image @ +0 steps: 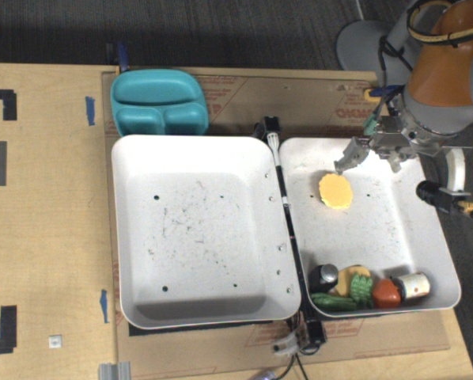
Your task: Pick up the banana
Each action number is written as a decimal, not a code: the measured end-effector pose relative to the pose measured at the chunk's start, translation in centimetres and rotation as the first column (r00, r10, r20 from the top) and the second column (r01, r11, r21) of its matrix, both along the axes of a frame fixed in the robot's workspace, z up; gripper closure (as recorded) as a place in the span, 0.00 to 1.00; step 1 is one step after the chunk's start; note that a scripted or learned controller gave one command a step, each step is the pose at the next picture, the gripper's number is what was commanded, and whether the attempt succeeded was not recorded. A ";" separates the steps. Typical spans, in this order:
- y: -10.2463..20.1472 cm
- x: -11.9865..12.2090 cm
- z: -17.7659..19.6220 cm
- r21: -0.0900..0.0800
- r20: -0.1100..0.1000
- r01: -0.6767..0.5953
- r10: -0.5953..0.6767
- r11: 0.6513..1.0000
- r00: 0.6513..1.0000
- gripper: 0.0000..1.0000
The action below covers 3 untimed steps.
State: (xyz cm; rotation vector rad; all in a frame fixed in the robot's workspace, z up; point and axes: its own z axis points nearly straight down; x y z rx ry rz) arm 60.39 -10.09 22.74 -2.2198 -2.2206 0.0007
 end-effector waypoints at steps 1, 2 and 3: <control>0.5 -3.5 -10.9 0.000 0.000 -0.115 0.115 0.993 0.993 0.00; -0.2 -12.5 -10.3 0.001 0.000 -0.200 0.200 0.980 0.980 0.00; 3.3 -2.4 -4.3 -0.001 0.003 0.020 -0.020 1.000 1.000 0.00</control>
